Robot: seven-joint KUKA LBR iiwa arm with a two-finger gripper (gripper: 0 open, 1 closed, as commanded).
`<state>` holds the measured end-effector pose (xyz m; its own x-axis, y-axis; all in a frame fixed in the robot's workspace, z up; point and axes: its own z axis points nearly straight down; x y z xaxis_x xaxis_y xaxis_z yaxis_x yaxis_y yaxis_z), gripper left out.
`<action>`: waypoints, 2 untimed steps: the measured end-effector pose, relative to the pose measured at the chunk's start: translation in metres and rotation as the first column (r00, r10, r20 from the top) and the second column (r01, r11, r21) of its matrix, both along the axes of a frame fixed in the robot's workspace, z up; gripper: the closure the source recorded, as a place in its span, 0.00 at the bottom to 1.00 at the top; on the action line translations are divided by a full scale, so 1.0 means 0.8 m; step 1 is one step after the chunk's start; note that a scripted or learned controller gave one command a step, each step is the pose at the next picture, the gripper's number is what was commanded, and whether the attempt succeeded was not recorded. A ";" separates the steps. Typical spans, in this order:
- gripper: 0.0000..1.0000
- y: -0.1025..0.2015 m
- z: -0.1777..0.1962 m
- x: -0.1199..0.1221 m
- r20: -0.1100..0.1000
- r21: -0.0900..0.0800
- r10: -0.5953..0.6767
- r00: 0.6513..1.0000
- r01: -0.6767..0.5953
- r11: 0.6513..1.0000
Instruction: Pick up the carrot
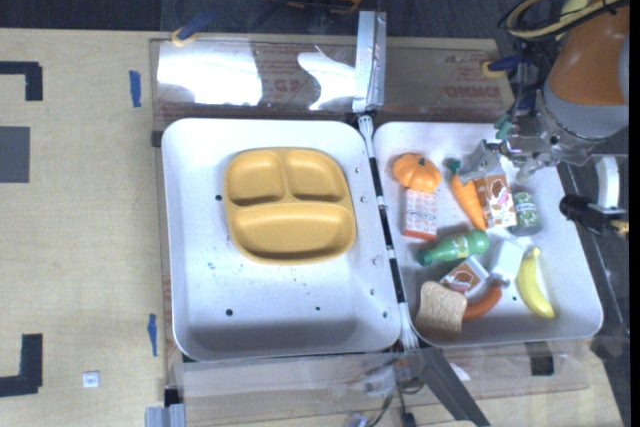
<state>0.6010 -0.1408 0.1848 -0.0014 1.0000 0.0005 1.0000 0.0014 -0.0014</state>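
Carrot (467,199) in right bin (585,315), lying at a slant between pumpkin (417,172) and small carton (497,201), green top toward far wall. Crowded by 2 neighbours, so little room either side for a grasp. Gripper (510,147) poised just above and beside carrot's far end, arm entering from right. Jaws' state: cannot tell, too blurred. Yellow tray (290,203) alone in left bin (190,295).

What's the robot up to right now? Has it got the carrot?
Hand over right bin, nothing seen held. Carrot lying loose, just below the hand. Small carton against its right side, pumpkin to its left.
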 end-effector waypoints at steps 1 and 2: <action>0.00 0.010 -0.080 -0.013 0.022 -0.008 0.096 0.995 -0.096 0.995; 0.00 -0.054 -0.097 0.004 0.039 -0.023 0.342 0.939 -0.342 0.940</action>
